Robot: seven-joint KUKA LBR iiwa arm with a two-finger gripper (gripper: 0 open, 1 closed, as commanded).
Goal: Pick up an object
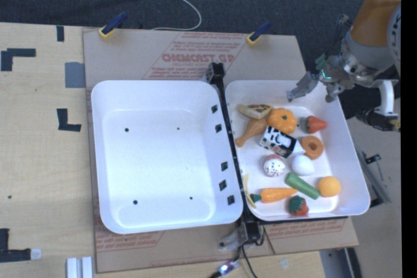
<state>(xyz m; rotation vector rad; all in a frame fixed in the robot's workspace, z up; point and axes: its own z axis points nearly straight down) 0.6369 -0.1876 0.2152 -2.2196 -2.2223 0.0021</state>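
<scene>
- The worktop (39,159) carries a cardboard sheet (189,55), held at its far edge by two blue-and-yellow clamps, probably so the bins stay put.
- The left bin (156,146) sits on that sheet, with only small dark dots on its floor.
- The right bin (348,159) touches it along a shared black hinge strip and holds all the toy food, so any pick must come from here.
- The arm (378,16) reaches in from the right, its orange band above the wrist.
- The gripper (314,88) hangs over the right bin's far edge, jaws spread wide and holding nothing, apparently poised for a descent.
- Close to it lie the orange (282,120) and the strawberry (316,124), the likeliest targets.
- Nearer the middle sit a black-and-white item (279,139), a doughnut (312,146), a drumstick (247,132) and a white egg (301,165).
- At the near edge lie a carrot (275,194), a green cucumber (301,183) and a small yellow fruit (330,187), packed tight, which may crowd a grasp.
</scene>
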